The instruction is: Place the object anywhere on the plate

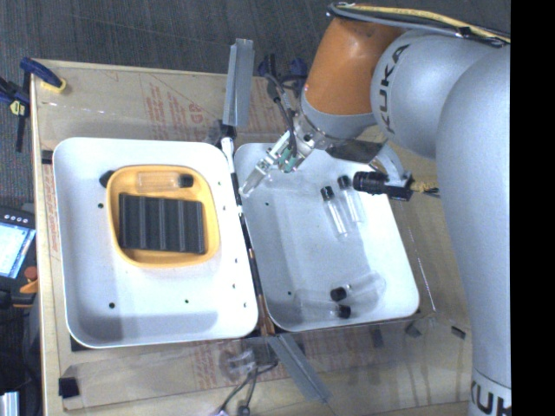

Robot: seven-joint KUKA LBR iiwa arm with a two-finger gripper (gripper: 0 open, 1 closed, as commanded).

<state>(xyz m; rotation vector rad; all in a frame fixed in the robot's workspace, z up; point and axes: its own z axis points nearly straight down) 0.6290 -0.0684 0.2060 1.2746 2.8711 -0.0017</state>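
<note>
I see the hand (258, 178) low over the right bin's (395, 306) upper left corner, but I cannot tell its state. Clear vials (334, 211) lie in that bin, two near its middle, more (355, 293) by the front edge. The yellow plate (162, 212) sits in the left bin (78, 310).

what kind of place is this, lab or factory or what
Most likely a robotics lab test bench, not a factory line. A KUKA arm reaches over two white bins on a plywood bench held with clamps. The bins hold an orange-rimmed plate and clear vials.
</note>
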